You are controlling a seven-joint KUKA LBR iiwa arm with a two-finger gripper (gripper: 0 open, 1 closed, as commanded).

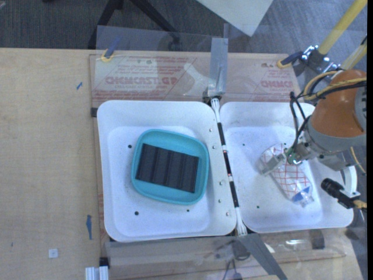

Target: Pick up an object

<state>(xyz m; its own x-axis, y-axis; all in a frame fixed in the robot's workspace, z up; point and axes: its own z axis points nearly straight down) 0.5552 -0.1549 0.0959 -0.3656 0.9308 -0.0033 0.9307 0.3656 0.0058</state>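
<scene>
Gripper sits low in the right bin, right at the upper-left end of the red-patterned clear packet. Jaw opening: cannot tell. Packet lies on the bin floor, trailing down-right from the jaws. Lift not done; grasp unconfirmed.

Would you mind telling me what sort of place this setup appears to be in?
Probably a robotics lab or office workspace: a wooden bench with two white bins, a robot arm reaching in, and an office chair base on carpet.

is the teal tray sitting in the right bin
No, the teal tray lies in the left bin, while the right bin holds a clear wrapper with red markings.
</scene>
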